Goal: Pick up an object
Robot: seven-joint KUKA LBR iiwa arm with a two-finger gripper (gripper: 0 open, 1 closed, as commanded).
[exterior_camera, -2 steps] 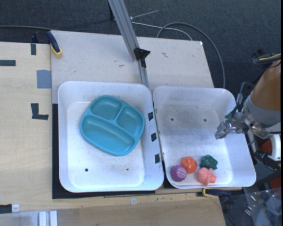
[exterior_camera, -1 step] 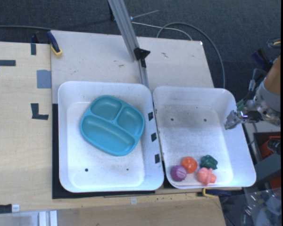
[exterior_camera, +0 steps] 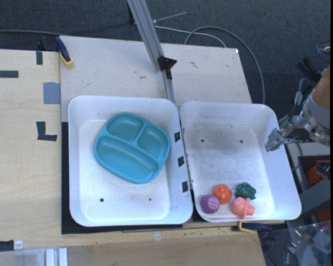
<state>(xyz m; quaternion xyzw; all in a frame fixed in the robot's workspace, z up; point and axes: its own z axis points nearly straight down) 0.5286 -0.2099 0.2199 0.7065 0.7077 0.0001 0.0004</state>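
The pincer (exterior_camera: 276,139) hangs over the right-hand rim of the right bin (exterior_camera: 227,115), and whether it is open or closed cannot be told from this slanted view; nothing can be seen held in it. The things it could pick up sit well apart from it, toward the near edge of the same bin: an orange ball (exterior_camera: 222,193), a purple ball (exterior_camera: 210,204), a pink toy (exterior_camera: 243,207) and a dark green toy (exterior_camera: 245,190), all bunched so tightly that they touch or nearly touch. That crowding is probably the chief hazard, since a descent aimed at one piece is likely to land a tip on its neighbour, push the cluster aside or close on two things at once. The two balls look round and smooth, so a squeeze slightly off centre may squirt them out sideways. The group also lies close to the near wall of the bin, and a pincer coming down there could strike the wall or pin a piece against it instead of straddling it. Starting from above the rim, a drop made too soon would catch the bin's edge. Farther from the pincer, beyond the divide, the left bin (exterior_camera: 83,148) holds a blue divided plate (exterior_camera: 132,147), which seems too flat and broad for an easy grip. Both bins rest on the worktop (exterior_camera: 22,126).
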